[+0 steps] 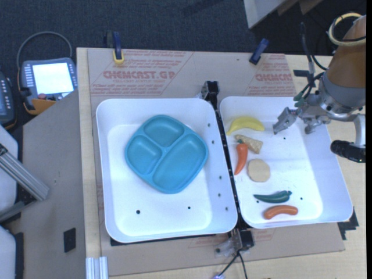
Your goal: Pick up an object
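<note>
Claw [295,120] at right of frame, state indeterminate, hovers beside banana [246,124]; risk: crowded carrot [240,157] and cracker [250,143] could deflect a grasp.

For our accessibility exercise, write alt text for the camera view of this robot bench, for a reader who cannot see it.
A robot arm's hand hovers over the upper part of the right bin, which holds a banana, carrot, round cookie, green pepper and sausage. The left bin holds a blue divided plate.

blue divided plate [167,153] in left bin [110,173], tablet [51,78]
</note>
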Motion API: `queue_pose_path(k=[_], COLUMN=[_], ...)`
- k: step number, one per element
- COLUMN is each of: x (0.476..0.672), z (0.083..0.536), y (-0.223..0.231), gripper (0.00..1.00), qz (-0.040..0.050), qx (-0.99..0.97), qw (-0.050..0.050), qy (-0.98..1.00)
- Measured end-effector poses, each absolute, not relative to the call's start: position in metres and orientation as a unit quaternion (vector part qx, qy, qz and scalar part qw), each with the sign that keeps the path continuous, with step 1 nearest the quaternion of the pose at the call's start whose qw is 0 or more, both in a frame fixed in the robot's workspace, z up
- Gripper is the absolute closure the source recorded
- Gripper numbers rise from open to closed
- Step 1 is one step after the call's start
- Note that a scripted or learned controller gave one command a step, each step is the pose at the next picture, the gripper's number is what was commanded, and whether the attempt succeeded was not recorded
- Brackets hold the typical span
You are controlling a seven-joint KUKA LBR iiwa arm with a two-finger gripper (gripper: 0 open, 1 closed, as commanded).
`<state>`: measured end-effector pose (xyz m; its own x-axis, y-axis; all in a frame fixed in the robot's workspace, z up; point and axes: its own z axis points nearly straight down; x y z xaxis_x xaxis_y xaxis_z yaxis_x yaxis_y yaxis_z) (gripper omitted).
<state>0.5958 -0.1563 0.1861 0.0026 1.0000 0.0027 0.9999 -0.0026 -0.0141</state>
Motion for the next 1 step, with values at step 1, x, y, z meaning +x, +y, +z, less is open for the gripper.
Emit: queue_pose_path(k=[1], x=[0.5990], z=[0.1929], y=[-0.1561], gripper=[0.00], qz=[0.0003], qx=[-0.707], qw=[0.001], qy=[-0.707])
